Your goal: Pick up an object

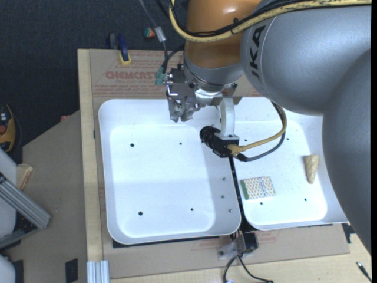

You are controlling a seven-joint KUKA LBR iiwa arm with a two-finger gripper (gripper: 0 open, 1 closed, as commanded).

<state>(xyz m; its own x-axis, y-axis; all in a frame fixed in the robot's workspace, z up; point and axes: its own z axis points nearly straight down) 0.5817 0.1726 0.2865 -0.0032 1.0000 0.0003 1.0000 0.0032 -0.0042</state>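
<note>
My gripper [181, 112] hangs over the back edge of the left bin [118, 158], near its far right corner, under the orange wrist band. Nothing shows beneath it but bare white bin floor. In the right bin [294, 217] lie two objects. A small flat packet [258, 187], with a speckled print and a green left edge, rests near the front left. A beige wedge-shaped piece [311, 167] lies toward the right side. Both are well to the right of and nearer than the gripper.
A black cable plug [213, 140] with a tan hose hangs from the wrist above the wall between the bins. The big grey arm covers the upper right of the view and part of the right bin. The cardboard sheet [94, 87] surrounds the bins.
</note>
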